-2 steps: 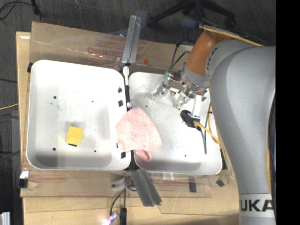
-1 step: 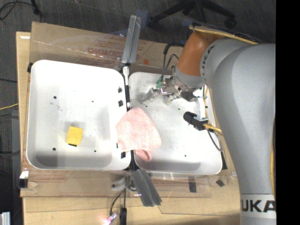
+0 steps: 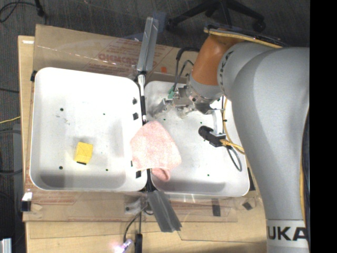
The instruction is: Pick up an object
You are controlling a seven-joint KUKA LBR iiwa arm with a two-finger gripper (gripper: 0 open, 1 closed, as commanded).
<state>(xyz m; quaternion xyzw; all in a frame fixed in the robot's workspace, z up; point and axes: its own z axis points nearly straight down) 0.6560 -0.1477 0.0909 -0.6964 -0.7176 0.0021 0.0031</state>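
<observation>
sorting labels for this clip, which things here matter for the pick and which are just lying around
For the job:
- pink cloth, draped over the divider between the bins
- yellow block, in the left bin
- hand, low in the right bin

Just lying about:
- cardboard sheet under the bins
- office chair base

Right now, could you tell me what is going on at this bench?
A grey KUKA arm reaches in over the right bin, its gripper low near that bin's far left corner. A pink cloth lies draped over the divider between the bins. A yellow block sits in the left bin. Nothing looks lifted yet.
</observation>
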